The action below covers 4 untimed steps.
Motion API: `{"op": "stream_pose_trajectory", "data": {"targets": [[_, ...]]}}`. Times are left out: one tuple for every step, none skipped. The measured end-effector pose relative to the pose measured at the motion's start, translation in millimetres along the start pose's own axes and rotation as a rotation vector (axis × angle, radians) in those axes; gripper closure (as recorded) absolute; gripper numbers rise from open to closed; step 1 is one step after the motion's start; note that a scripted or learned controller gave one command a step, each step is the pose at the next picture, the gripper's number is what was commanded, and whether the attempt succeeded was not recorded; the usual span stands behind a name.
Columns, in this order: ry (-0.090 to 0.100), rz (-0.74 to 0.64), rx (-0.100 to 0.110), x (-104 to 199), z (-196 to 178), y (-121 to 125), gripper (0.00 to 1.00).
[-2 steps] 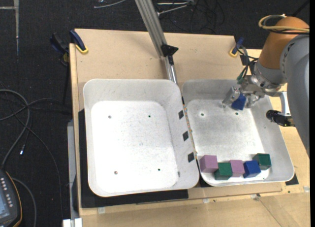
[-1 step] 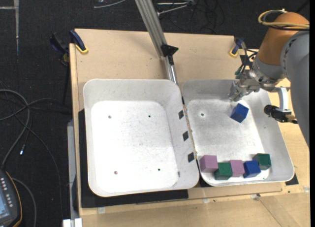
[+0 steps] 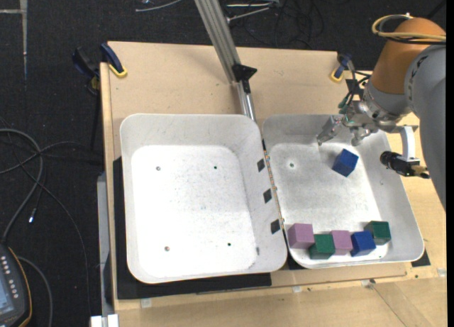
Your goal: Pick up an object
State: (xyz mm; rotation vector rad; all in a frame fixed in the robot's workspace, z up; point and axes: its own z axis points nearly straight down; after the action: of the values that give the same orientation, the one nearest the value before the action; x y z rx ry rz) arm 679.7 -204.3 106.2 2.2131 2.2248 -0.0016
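Observation:
A blue cube (image 3: pixel 345 162) sits tilted in the right bin (image 3: pixel 312 191), near its far end. My gripper (image 3: pixel 342 132) hovers just beyond and above the cube, its fingers spread open with nothing between them. The cube is close under the fingertips but apart from them. Along the near wall of the same bin lie several more blocks: a purple block (image 3: pixel 301 234), a green block (image 3: pixel 323 245), a pink block (image 3: pixel 342 241), a blue block (image 3: pixel 362 242) and a dark green block (image 3: pixel 380 231).
The left bin (image 3: pixel 188 191) stands beside the right one, their rims meeting at the centre. A slanted metal pole (image 3: pixel 220 28) comes down to the bench behind the bins. Clamps grip the bench's far corners. The arm's orange band (image 3: pixel 408 35) is at the right.

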Motion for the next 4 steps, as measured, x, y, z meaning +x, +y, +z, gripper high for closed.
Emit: {"op": "stream_pose_trajectory", "data": {"targets": [[0.001, 0.006, -0.002, 19, 9, -51, 0.00], [0.000, 0.007, -0.004, 19, -1, -50, 1.00], [0.001, 0.008, -0.003, 19, 0, -50, 0.00], [0.003, 0.005, 0.003, 40, 11, -74, 0.00]]}}
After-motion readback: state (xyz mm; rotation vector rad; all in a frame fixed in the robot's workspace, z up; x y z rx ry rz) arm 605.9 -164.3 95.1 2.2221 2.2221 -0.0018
